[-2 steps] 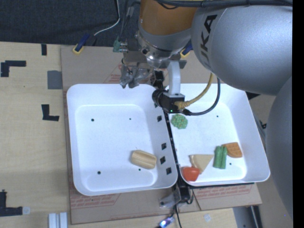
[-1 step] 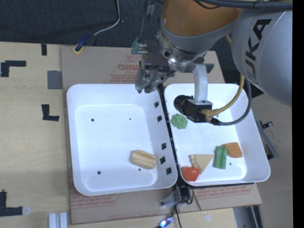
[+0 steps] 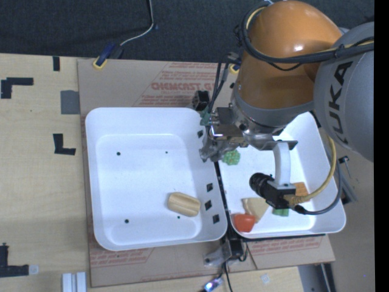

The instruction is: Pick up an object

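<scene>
I see a tan wooden cylinder (image 3: pixel 183 204) lying near the front of the left bin (image 3: pixel 103 126) — well apart from my gripper (image 3: pixel 220 140), which hangs over the right bin's (image 3: pixel 325 224) far-left corner beside a green piece (image 3: pixel 231 157); jaw state I cannot tell.

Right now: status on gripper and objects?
Gripper over bin divider, green piece beside it. Tan roll in left bin. Red piece in right bin.
</scene>
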